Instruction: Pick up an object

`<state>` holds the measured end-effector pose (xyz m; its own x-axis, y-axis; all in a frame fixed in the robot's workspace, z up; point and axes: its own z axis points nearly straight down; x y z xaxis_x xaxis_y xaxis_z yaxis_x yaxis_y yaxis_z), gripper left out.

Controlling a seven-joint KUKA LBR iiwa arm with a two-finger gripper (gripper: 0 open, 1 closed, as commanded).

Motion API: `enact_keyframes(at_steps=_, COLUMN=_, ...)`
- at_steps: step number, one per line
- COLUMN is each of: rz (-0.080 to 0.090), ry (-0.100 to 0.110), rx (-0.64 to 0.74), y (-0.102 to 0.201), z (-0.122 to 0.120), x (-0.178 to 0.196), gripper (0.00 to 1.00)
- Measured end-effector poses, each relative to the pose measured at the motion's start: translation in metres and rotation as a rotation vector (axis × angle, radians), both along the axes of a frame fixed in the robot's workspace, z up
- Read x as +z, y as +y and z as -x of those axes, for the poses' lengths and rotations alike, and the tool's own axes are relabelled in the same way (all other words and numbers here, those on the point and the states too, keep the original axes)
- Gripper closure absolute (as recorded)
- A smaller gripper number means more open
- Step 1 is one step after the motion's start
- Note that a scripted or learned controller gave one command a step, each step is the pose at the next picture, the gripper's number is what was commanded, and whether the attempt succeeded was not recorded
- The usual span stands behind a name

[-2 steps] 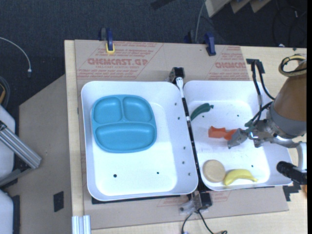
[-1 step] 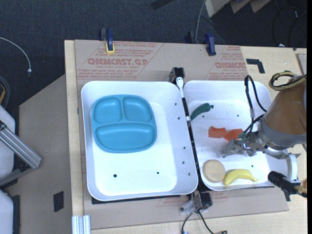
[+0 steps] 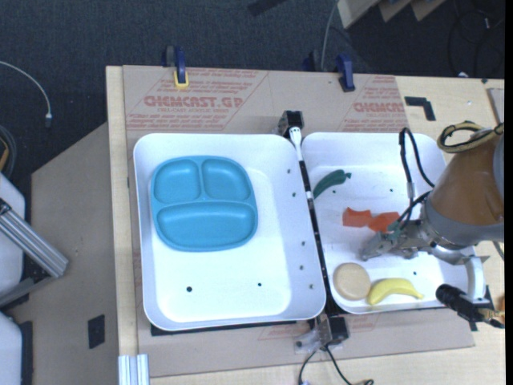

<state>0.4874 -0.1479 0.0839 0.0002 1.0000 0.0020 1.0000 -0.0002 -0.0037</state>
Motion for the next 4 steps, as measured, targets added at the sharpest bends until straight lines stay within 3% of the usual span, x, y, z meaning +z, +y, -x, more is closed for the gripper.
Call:
enact_keyframes(at_steps=1, rz=0.002, ry=-0.004, rx=-0.001, y=0.0, z=-0.001, x=0.011, gripper=1.0)
enact_keyframes(at_steps=4, rz=0.004, ry=-0.008, rx=0.001, y=-0.001, z=-0.017, x=0.162, gripper=1.0)
